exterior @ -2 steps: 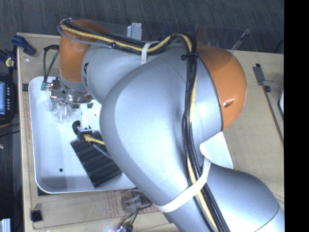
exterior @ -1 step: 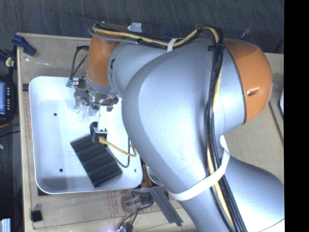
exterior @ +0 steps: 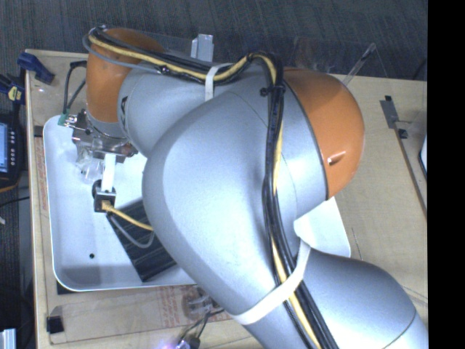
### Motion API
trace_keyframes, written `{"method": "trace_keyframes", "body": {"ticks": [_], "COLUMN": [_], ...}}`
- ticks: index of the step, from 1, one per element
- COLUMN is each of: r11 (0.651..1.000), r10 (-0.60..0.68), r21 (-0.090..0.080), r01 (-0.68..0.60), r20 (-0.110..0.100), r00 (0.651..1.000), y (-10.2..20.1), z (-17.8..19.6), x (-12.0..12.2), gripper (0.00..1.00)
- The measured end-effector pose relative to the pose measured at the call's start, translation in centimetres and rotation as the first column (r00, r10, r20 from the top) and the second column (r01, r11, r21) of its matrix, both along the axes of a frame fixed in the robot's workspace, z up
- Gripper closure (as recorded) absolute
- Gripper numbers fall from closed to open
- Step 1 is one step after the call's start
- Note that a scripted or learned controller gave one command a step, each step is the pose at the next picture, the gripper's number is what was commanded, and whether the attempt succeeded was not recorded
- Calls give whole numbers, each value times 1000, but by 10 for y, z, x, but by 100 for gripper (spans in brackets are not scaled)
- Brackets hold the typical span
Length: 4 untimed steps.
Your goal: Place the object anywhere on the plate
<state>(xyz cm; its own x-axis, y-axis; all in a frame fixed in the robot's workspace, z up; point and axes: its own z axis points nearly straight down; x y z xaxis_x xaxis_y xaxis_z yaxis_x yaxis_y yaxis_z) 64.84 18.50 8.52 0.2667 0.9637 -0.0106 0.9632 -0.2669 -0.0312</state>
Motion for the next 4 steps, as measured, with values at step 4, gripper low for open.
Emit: {"method": "trace_keyframes", "body": {"ticks": [4], "r11": [687], "r10": [727], "r21": [9], "r01": [-727], "r20": [7], "r00": [687], "y": [17], "z": [3], "x": [4], "gripper": [100]}}
